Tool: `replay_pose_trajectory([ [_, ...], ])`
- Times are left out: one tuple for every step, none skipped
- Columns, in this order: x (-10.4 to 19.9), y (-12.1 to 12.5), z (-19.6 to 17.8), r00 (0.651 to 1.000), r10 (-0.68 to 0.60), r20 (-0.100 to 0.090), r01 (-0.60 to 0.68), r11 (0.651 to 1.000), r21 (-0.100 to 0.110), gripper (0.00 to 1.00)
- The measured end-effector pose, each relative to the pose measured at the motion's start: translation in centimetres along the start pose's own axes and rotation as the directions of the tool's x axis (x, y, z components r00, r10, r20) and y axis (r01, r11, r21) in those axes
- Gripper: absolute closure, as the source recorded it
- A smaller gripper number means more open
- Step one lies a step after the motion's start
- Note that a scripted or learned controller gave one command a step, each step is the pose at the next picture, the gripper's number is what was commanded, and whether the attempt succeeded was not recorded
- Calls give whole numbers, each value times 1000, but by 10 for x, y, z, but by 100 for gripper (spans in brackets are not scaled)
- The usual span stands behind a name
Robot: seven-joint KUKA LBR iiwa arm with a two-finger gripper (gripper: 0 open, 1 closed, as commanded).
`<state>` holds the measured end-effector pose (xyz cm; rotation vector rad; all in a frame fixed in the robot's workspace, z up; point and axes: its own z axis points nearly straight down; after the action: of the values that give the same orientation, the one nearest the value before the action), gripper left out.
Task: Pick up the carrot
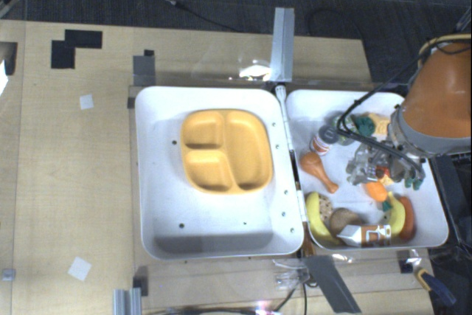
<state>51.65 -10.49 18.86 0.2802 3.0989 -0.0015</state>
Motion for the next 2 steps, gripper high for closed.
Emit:
replay_pose_trajectory([
  [21, -25, 97, 1000, 18, -6, -18, 1000, 1, 100],
  [21, -25, 97, 1000, 18, -5, -18, 1000, 2, 0],
])
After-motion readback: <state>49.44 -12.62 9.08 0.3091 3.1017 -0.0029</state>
